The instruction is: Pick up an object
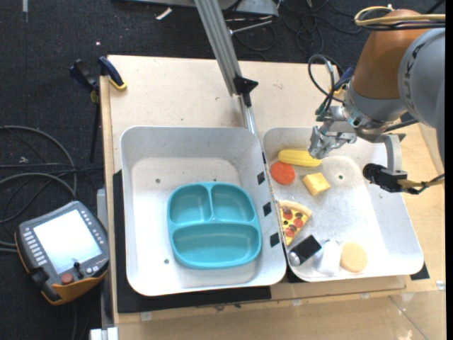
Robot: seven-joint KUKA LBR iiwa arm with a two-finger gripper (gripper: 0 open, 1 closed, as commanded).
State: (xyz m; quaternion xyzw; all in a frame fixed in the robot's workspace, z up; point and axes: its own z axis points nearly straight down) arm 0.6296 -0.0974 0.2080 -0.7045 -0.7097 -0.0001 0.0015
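Cables are trailing over the dark floor behind a pale wooden desk (177, 91) that is carrying two shallow white bins side by side. Sitting in the left bin (141, 147) is a teal divided plate (212, 225). Lying in the right bin (396, 239) are a yellow corn cob (297, 159), a red tomato (283, 173), a yellow cheese block (316, 183), a pizza slice (292, 218), a small black-and-white piece (311, 252) and a round tan piece (353, 257).

Reaching in from the right, the arm is hanging its tool (322, 144) over the far part of the right bin, and whether its tips are spread or pressed together cannot be told at this size; nothing is showing between them.

Nearest of all is the corn cob, lying just to the tool's left in the camera view and slightly nearer the camera, its right end almost under the tips. Its long axis is running roughly left to right across the bin, tilting a little. A grasp would probably be needing the tool shifting slightly left along that axis and closing across the cob's short width. The tomato is touching or nearly touching the cob's left end, so crowding is looking likely there.
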